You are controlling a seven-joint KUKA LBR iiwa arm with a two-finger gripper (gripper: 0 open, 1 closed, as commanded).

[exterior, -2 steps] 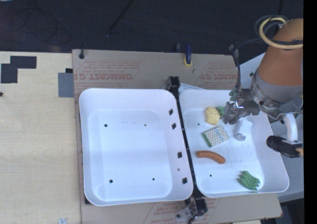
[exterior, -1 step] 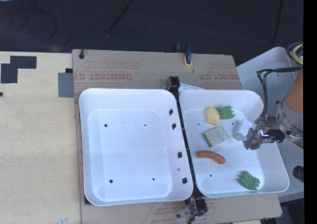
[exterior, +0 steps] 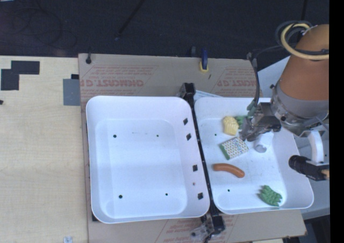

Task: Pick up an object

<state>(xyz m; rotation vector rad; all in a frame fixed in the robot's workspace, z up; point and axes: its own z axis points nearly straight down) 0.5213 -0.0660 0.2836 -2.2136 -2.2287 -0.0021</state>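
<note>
The right bin [exterior: 301,196] holds a yellow corn-like piece [exterior: 230,125], a small green-patterned square card [exterior: 234,148], an orange-red sausage [exterior: 228,170] and a green leafy toy [exterior: 270,195]. My gripper [exterior: 251,130] hangs low over the bin's upper middle, just right of the yellow piece and above the patterned card. A small grey round thing [exterior: 260,148] lies just below the gripper. I see nothing clearly held between the fingers, and their gap is hard to make out.
The left bin [exterior: 97,129] stands beside the right one, with a black divider with clips [exterior: 194,145] between them. The arm's orange band and grey wrist [exterior: 306,75] loom over the right bin's upper right. Cardboard lies under both bins.
</note>
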